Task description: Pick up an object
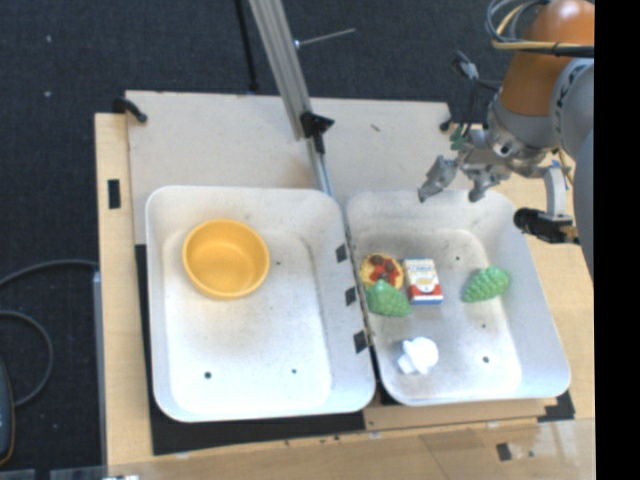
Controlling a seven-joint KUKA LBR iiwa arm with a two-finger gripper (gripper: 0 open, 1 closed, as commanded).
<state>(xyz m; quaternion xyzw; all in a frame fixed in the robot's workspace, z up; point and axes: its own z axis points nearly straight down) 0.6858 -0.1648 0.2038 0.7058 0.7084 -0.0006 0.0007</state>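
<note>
The right bin holds 4 small things, and nothing singles out 1 of them as the thing to pick. A white-and-red carton lies flat near the bin's middle, its long axis running from the far side of the bin toward the near side, tilted a little. Just left of it, close to the bin's left wall, sits a red-and-yellow toy, with a green leafy toy touching it on the near side. To the carton's right, apart from it, lies a green bumpy toy, its long axis slanting from near-left to far-right. Nearer the front edge rests a white crumpled piece, too shapeless to give a direction.

The gripper hangs over the far rim of the right bin, well apart from all 4 things. Its 2 fingers are spread with a clear gap, and nothing sits between them.

The left bin holds a yellow bowl, upright, in its far-left part.
</note>
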